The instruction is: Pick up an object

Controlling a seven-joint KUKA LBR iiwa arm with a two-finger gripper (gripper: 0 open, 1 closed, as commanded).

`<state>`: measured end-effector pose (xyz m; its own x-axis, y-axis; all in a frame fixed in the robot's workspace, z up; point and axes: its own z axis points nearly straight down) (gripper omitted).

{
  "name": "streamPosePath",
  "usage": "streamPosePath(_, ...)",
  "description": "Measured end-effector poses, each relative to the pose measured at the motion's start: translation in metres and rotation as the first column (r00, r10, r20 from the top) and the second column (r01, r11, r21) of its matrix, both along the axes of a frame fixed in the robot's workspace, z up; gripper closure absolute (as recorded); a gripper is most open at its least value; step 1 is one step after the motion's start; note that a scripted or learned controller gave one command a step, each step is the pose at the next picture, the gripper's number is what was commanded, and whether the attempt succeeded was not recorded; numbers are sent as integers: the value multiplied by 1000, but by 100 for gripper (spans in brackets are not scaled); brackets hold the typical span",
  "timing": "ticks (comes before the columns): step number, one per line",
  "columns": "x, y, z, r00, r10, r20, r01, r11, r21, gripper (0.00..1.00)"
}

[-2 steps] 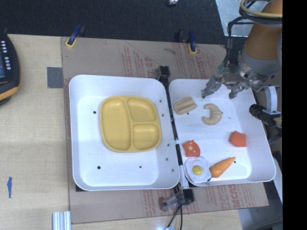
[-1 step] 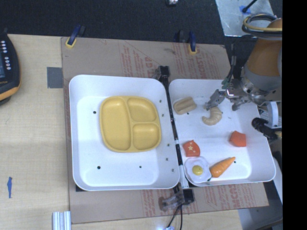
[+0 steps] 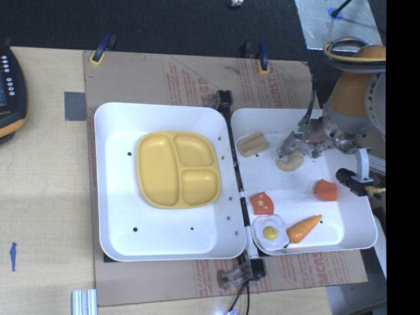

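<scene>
Scanning left to right: one yellow tray [image 3: 177, 169] in the left bin [image 3: 108, 176]; right bin [image 3: 354, 231] holds six items, including a beige piece [image 3: 289, 163] under your gripper [image 3: 296, 147]. Finger state: can't tell. Risk: fingers may clip its edge and push it aside.

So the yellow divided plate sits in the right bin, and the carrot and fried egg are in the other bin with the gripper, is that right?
Not quite. The camera view shows the yellow divided plate in the left bin, not the right. The carrot and fried egg do lie in the other bin, where the gripper is.
</scene>
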<state>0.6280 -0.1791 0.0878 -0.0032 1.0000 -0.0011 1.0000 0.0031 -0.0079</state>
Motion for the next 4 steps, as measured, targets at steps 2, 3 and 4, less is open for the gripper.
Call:
streamPosePath(2,-73,6,2,1000,-2,-3,2,1000,1,0)
streamPosePath(3,14,-34,58,1000,4,18,-3,1000,-5,0)
streamPosePath(4,30,1,56,1000,4,9,-4,1000,1,0)
